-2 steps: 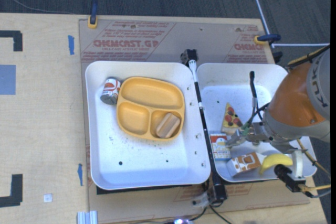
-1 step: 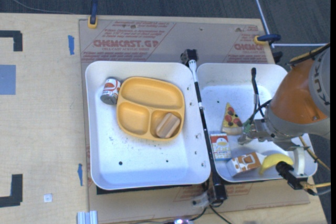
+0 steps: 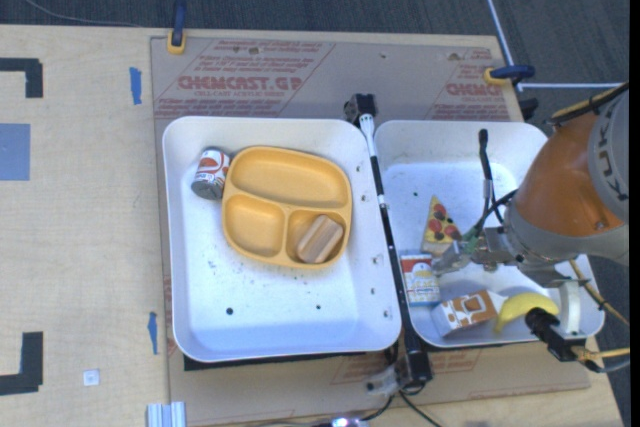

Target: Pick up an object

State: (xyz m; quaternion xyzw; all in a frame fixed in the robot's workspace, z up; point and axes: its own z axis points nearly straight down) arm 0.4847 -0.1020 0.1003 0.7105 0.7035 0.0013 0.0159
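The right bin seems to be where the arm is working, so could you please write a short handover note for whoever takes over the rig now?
Gripper: low in the right bin, next to the pizza slice; nothing visibly held.
Right bin also holds a small carton, an orange juice box and a banana.
Left bin: yellow divided tray with a bread piece in one compartment, can beside it.
Done: nothing lifted yet.
Left: grasp one object and raise it.

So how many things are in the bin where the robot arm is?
4 that I can see. A pizza slice lies near the middle, a small carton by the left wall, an orange carton at the front, and a banana beside it. The arm may hide more.
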